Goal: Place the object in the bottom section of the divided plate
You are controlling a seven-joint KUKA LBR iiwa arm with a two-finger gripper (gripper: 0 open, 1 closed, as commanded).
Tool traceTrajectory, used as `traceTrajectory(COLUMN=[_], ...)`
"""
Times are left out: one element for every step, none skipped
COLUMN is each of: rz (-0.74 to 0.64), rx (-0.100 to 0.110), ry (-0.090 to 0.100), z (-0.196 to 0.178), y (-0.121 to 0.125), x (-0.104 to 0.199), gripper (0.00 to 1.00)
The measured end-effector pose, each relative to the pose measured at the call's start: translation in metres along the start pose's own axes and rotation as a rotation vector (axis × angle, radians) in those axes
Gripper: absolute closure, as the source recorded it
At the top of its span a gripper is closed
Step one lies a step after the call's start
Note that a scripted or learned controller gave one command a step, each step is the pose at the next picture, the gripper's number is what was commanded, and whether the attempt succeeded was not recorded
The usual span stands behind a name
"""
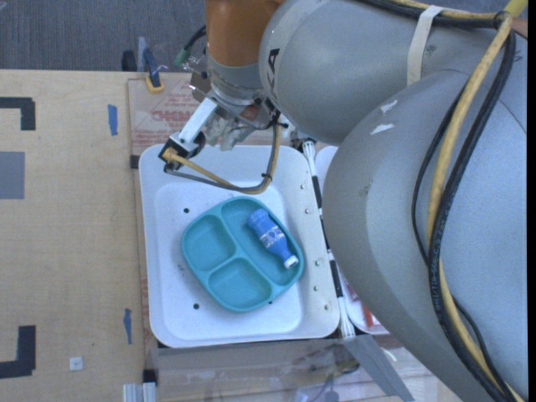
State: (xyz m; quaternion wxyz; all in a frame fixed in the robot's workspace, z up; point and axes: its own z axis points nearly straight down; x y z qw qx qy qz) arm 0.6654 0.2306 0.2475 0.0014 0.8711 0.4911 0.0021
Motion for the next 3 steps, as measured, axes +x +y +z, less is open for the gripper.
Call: traceTrajectory(rz=[0.122,0.049,0.362], rx=[0.008,0.002,0.006], ry=[-0.005,-0.001,-0.003], z=[0.020,-0.006,0.017], y=[-0.028,-0.013,-0.040], x=[-0.024,-0.012,-0.032], gripper=[1.00,1.00,1.00])
